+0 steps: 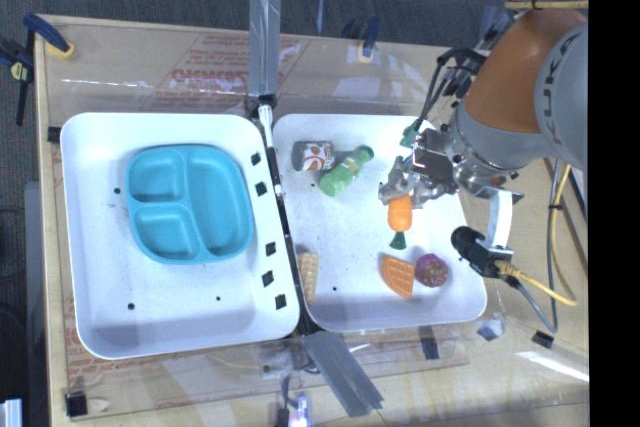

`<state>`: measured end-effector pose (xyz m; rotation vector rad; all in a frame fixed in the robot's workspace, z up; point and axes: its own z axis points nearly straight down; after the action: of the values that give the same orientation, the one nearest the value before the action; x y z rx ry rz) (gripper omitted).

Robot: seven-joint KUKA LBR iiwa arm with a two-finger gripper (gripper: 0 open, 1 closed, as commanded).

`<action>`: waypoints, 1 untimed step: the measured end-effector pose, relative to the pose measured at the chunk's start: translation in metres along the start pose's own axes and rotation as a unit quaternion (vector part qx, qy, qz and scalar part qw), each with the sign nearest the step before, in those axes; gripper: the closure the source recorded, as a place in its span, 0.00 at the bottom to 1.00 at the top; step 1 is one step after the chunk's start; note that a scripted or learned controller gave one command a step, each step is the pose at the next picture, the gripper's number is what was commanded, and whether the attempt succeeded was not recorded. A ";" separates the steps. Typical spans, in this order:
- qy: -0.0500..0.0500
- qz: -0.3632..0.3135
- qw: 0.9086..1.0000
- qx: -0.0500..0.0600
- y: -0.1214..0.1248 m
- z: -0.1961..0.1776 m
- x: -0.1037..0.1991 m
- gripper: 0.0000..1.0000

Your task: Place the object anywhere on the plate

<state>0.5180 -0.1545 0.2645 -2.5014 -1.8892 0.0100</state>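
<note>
Fingers [392, 191] seemingly pinching the orange carrot [399, 216]
Gripper [400, 198] is hovering over the right bin [350, 310]; carrot is hanging just below; blue plate [190, 203] is lying well apart, leftward.

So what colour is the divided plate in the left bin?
Light blue; the plate shows clearly in the camera view.

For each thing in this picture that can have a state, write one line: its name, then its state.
Plate: flat in the left bin, nothing on it.
Carrot: in the right bin, at the gripper's tip.
Green bottle: lying on its side.
Can: lying on its side.
Orange wedge: flat, beside the purple ball.
Cone: lying by the bin's left wall.
</note>
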 end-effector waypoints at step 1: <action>-0.001 -0.057 0.998 -0.002 0.014 0.009 0.067 1.00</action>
<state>0.5501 -0.0940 0.2552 -2.3918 -2.0313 0.0080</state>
